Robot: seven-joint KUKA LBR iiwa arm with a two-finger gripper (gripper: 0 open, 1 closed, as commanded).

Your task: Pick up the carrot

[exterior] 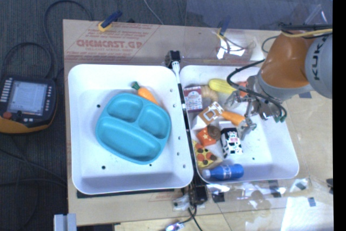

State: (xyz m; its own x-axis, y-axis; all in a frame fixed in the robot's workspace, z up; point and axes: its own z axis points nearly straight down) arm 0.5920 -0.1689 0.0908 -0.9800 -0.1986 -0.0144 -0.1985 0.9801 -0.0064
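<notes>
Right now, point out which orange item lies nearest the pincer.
The orange piece in the right bin, just beside the pincer. The carrot lies in the left bin, by the blue tray.

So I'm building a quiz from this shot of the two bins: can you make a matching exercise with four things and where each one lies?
Things:
1. carrot
2. blue bottle
3. yellow banana
4. blue tray

Places:
A. near edge of the right bin
B. middle of the left bin
C. far end of the right bin
D. at the tray's far rim

Pairs: 1-D, 2-A, 3-C, 4-B
</notes>
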